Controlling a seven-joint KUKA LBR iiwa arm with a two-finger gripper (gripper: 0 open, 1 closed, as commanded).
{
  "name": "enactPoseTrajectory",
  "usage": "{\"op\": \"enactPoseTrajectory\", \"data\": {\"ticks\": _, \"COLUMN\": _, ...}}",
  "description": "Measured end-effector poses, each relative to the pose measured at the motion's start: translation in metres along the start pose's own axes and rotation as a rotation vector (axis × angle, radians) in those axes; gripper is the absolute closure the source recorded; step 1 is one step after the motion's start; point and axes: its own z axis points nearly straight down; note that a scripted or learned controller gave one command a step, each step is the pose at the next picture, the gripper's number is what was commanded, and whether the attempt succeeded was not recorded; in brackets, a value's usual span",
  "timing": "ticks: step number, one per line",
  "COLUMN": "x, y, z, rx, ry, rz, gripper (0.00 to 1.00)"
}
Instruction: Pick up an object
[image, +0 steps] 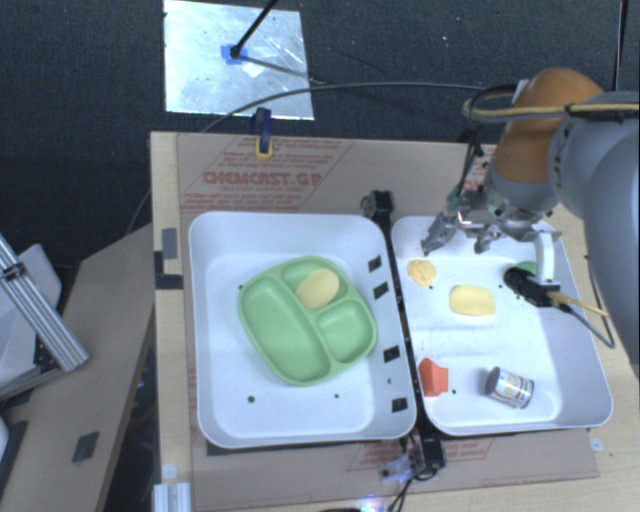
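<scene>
Hovering at the upper right of the frame, the gripper (461, 238) hangs open and empty above the right bin (570, 370).

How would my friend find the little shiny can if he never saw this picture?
Look at the right-hand white bin, the one the grey arm reaches over. Go to its near edge, at the front right, where a small can lies on its side. It is the only silvery thing there; the neighbours are yellow lumps and an orange block.
</scene>
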Motion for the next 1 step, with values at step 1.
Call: {"op": "enactPoseTrajectory", "data": {"ticks": 1, "x": 0.0006, "y": 0.0, "z": 0.0518, "rx": 0.0, "ry": 0.0, "rz": 0.0, "gripper": 0.0}}
